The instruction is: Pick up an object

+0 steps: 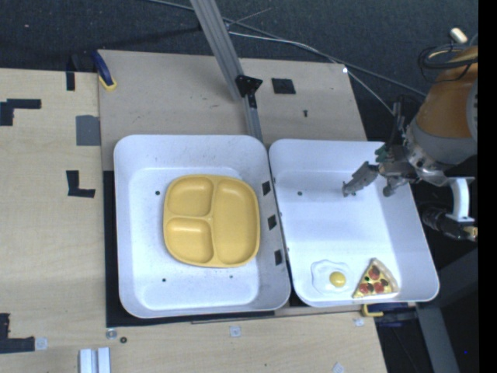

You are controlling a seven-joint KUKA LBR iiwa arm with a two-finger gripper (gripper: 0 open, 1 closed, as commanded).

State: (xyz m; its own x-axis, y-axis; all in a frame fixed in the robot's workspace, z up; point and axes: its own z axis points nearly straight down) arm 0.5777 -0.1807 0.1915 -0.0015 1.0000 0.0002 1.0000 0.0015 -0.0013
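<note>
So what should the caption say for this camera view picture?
Gripper over the right bin; toy egg and pizza slice nearby.

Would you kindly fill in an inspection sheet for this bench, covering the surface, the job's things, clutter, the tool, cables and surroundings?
Surface: tan bench top bearing two shallow white bins, the left bin and the right bin, side by side.
Job's things: yellow three-compartment plastic plate lying flat in the left bin; toy fried egg and toy pizza slice at the right bin's near edge, close together.
Clutter: nothing seen.
Tool: above the right bin's far part, apart from the egg and pizza slice, holding nothing.
Cables: thin cable crossing the dark floor and bench corner.
Surroundings: grey metal post behind the bins; black tape marks on the bench at left.
</note>
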